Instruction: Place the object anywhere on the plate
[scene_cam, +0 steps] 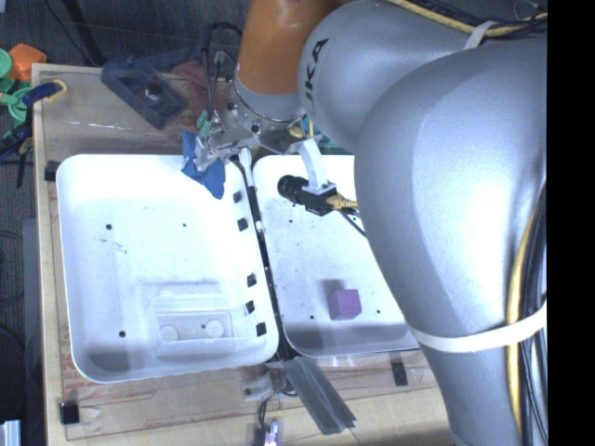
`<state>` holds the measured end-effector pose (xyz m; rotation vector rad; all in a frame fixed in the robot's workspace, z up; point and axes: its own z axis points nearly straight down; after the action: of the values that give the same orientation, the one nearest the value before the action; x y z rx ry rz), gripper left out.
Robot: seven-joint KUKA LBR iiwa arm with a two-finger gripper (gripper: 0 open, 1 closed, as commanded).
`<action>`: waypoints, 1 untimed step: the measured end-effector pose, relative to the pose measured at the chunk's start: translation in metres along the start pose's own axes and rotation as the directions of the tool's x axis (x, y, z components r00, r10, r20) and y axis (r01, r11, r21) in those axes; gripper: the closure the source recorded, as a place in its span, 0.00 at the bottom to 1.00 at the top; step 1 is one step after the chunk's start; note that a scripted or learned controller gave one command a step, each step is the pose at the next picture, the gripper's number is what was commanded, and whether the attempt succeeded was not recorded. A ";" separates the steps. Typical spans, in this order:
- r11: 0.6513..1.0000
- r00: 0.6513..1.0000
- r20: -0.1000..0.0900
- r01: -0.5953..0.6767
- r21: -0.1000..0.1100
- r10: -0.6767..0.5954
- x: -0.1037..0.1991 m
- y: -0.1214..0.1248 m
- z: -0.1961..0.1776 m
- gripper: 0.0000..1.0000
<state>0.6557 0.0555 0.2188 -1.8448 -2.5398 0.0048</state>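
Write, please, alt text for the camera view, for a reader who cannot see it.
A large grey robot arm reaches in from the right, its gripper above the far edge of the left white bin beside something blue. A small purple block lies in the right bin, and a pale plate in the left one.

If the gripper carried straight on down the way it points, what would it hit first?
Probably the far rim of the left white bin, near the divider. The gripper points down there with something blue at its tip. Depth is unclear.

Bulky grey arm, orange wrist band, dark lettering, white strap, yellow cable, possibly blue-tipped tool
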 end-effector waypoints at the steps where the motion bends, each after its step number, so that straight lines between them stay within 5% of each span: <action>1: 0.988 0.988 0.001 0.155 -0.002 -0.155 -0.021 -0.007 -0.064 1.00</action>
<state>0.6562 0.0334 0.2825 -1.6423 -2.6770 0.0020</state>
